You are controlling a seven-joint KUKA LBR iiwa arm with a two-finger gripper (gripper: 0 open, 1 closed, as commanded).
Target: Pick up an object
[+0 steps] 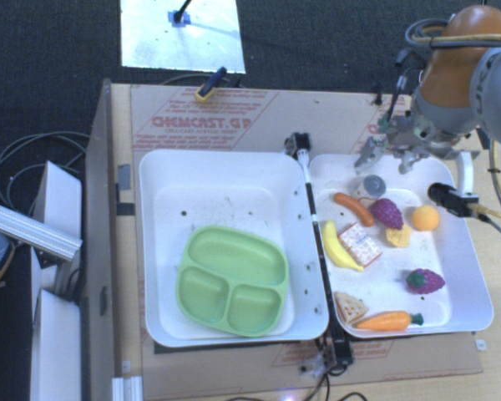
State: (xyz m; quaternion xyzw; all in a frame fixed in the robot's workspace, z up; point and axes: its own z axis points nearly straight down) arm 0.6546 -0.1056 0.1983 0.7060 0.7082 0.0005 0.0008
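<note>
Grey fingers of the gripper (388, 151) hang spread apart and hold nothing, above the far rim of the right bin (472, 261). Just nearer lie a grey disc (373, 185), a sausage (353, 209) and purple grapes (387, 213).

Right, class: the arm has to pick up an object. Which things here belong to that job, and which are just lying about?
Part of the job:
grey two-finger end effector
yellow plastic banana
orange plastic carrot
small orange ball
purple plastic grape bunch

Just lying about:
green three-compartment plastic tray
brown cardboard sheet
</note>
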